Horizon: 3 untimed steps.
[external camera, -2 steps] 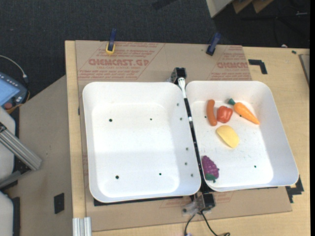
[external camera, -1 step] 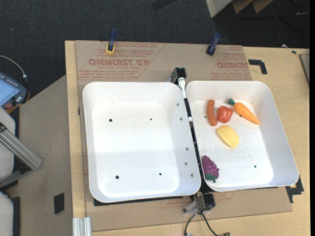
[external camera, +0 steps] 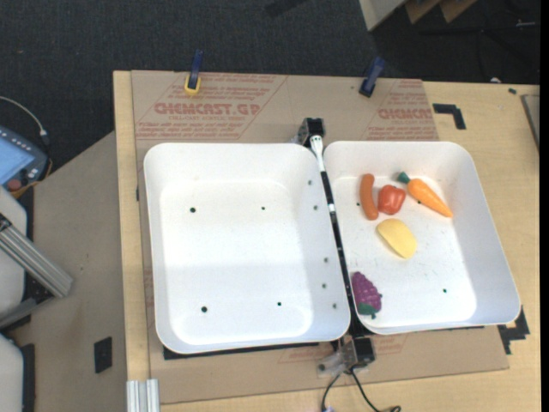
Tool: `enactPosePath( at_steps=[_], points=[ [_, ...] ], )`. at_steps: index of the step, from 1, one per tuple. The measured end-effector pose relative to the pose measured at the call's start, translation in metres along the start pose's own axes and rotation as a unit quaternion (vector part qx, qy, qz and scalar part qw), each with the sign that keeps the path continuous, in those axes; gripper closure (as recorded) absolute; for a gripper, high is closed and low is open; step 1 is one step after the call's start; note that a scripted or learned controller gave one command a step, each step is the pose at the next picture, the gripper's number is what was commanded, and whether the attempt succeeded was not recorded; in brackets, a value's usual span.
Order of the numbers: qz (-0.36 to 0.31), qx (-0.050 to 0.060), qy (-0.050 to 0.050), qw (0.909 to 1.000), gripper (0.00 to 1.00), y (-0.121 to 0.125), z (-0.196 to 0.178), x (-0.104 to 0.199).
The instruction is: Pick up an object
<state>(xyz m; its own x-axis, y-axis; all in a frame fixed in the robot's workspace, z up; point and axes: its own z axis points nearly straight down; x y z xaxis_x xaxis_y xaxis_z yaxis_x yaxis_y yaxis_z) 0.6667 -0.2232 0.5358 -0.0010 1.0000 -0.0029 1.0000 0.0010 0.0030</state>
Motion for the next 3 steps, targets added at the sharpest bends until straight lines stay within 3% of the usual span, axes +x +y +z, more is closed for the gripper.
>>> enactPosePath(
  at_steps=[3],
  points=[
    [0.000, 0.000, 0.000, 1.0000, 1.00, 0.0000, 0.0000, -0.0001]
  ],
)
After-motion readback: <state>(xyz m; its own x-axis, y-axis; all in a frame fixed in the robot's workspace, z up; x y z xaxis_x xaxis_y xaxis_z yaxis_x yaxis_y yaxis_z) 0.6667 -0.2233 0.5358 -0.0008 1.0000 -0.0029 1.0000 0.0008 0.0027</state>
